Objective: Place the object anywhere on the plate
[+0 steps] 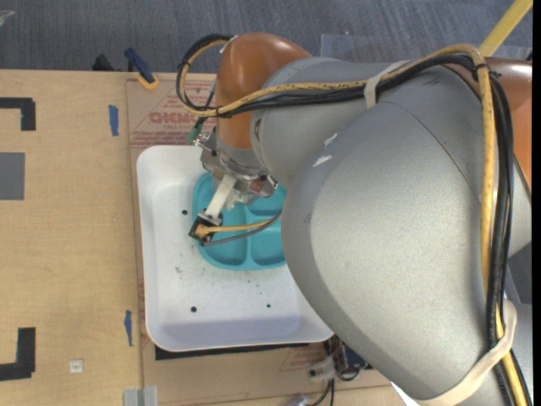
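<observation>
My gripper point(239, 180) hangs directly over teal compartmented plastic plate point(230, 257) in shallow white bin point(165, 269). Grip opening, load: cannot tell, hidden from above. Where object sits: cannot tell. Plate straight below me.

Overhead camera slants down on bin point(169, 311); arm point(397, 227) seemingly close.
</observation>
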Controlling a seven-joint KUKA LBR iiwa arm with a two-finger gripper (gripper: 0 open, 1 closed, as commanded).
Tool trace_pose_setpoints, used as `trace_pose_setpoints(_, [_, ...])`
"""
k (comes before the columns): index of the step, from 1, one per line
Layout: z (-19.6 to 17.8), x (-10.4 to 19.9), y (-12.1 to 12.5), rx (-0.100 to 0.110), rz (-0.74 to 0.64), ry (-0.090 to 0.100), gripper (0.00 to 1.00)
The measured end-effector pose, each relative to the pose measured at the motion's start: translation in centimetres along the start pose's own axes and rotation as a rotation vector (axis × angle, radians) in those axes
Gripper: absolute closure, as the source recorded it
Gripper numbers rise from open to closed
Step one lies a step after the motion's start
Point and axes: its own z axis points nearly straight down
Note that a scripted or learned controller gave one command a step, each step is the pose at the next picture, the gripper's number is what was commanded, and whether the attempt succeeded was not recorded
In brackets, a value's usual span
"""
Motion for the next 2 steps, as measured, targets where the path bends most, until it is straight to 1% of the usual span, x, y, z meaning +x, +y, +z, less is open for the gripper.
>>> trace_pose_setpoints(1, [-16.99,0.88,-2.12,-0.018,-0.133,0.022,1.0])
trace_pose_setpoints(2, [-16.27,0.71,-2.23,-0.01,-0.133,0.01,0.0])
